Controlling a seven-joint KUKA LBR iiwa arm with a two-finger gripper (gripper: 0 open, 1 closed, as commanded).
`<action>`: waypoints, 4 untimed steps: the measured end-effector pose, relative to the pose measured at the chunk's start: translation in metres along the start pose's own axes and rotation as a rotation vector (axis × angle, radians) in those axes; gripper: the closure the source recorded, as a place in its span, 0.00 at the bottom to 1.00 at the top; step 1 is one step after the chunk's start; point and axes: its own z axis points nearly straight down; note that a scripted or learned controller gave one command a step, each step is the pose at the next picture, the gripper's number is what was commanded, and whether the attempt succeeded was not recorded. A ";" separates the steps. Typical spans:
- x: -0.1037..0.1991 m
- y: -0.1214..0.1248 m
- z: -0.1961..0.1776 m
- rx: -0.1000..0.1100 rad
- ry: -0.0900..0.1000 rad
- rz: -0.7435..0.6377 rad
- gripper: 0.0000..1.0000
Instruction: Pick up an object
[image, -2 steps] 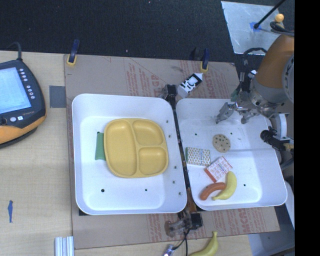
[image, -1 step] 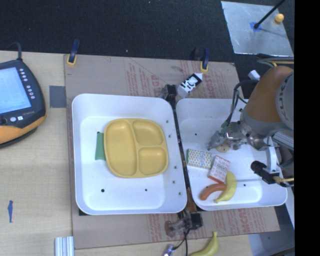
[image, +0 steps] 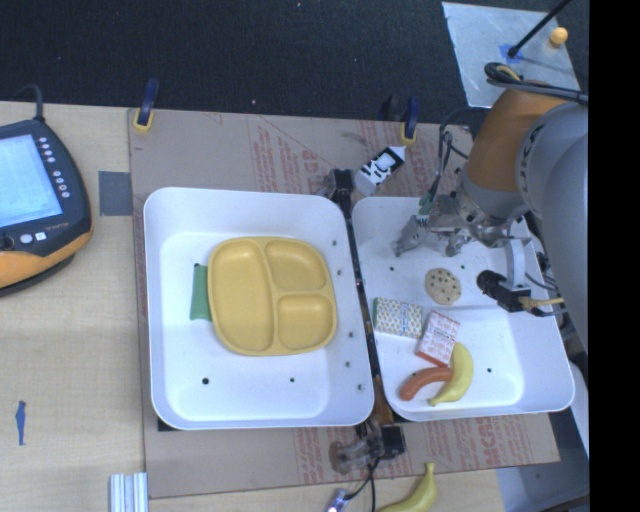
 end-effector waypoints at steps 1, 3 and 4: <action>-0.011 -0.045 0.000 0.003 -0.002 -0.001 0.00; -0.022 -0.051 -0.012 0.000 -0.002 -0.003 1.00; -0.022 -0.051 -0.012 0.001 -0.002 -0.003 0.00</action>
